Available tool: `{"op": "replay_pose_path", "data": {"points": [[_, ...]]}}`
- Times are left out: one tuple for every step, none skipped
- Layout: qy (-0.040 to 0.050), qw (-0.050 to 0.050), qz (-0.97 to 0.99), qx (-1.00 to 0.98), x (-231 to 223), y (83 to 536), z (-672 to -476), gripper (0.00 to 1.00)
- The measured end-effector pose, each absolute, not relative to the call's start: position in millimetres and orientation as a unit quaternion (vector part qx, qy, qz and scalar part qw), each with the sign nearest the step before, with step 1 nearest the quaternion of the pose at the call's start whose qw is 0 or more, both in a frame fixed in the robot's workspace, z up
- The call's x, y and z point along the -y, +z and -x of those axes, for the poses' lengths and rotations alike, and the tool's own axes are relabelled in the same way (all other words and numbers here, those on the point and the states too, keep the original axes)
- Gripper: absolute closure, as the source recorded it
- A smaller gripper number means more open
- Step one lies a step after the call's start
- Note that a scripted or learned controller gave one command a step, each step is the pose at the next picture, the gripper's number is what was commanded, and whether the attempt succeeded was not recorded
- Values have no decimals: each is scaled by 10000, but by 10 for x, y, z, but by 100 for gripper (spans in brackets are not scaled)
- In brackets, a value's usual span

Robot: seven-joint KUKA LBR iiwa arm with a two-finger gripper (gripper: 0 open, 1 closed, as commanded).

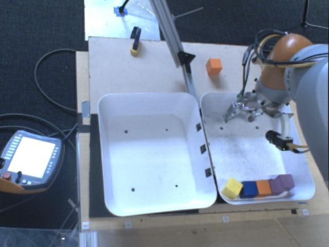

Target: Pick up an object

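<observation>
Along the near wall of the right bin [303, 161] lies a row of small blocks: a yellow block [232, 188], a blue block [249, 189], an orange block [263, 188] and two purple blocks [281, 183]. My gripper [242, 114] hangs over the far part of that bin, well away from the row. It is open, with nothing between its fingers. Another orange cube [214, 66] sits on the bench beyond the bin.
The left bin [110, 138] stands beside the right one. A slanted metal pole [172, 35] crosses the bench behind the bins. A yellow and blue clamp [135, 40] lies at the back left. A teach pendant [30, 159] rests off the bench at left.
</observation>
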State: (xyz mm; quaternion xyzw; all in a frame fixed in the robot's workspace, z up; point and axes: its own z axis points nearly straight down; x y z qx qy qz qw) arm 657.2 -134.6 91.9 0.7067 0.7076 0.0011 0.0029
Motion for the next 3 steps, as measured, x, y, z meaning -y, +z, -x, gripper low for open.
{"op": "replay_pose_path", "data": {"points": [[2,-13,-7051,-7091,885,926,-6072,0],[-2,-2,-7063,-7079,828,900,-5956,0],[18,35,-7052,-7090,1052,918,-6497,0]]}}
